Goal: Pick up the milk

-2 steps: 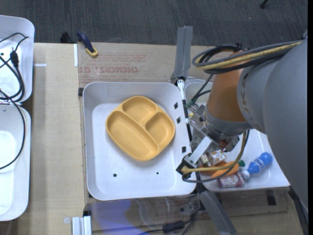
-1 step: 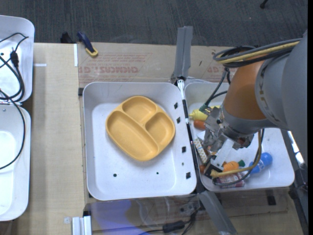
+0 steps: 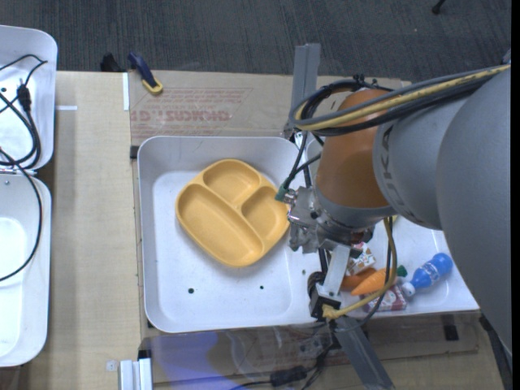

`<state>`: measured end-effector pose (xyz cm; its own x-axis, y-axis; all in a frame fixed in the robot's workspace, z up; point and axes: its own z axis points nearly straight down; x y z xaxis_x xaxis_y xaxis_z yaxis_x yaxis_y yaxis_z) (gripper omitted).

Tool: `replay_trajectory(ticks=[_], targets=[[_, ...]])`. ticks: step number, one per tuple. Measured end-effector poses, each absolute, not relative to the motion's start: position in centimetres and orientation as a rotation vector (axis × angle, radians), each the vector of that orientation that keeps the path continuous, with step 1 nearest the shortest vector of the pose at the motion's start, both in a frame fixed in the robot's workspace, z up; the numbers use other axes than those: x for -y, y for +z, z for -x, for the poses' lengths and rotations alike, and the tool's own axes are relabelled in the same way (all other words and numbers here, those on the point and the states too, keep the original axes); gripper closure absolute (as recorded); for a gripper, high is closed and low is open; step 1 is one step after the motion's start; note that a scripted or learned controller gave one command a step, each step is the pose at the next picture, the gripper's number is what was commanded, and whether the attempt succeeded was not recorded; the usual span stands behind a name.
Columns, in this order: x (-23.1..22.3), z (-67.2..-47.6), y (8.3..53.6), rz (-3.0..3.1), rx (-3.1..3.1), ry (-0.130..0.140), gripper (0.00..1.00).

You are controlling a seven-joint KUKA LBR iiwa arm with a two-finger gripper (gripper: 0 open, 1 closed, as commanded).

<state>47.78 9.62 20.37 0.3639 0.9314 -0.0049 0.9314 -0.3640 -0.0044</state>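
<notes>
Since the grey arm covers much of the right white bin (image 3: pixel 439 303), the milk is hard to pick out. It is probably the small white carton with red print (image 3: pixel 363 259) near that bin's near edge, just beside an orange carrot (image 3: pixel 370 282) and near a blue-capped bottle (image 3: pixel 428 272). The gripper (image 3: pixel 333 246) hangs over the carton; how wide it stands, cannot tell. A yellow divided plate (image 3: pixel 233 211) lies mid left bin (image 3: pixel 162 299). The carton is likely light and crushable, so grip across its flat sides.

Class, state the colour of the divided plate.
Mustard yellow; the divided plate shows best in the camera view.
</notes>
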Motion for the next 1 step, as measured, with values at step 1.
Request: replay_trajectory(ticks=[1], targets=[[-4.84,-47.82,21.86,2.318,2.117,0.010,1.00]])
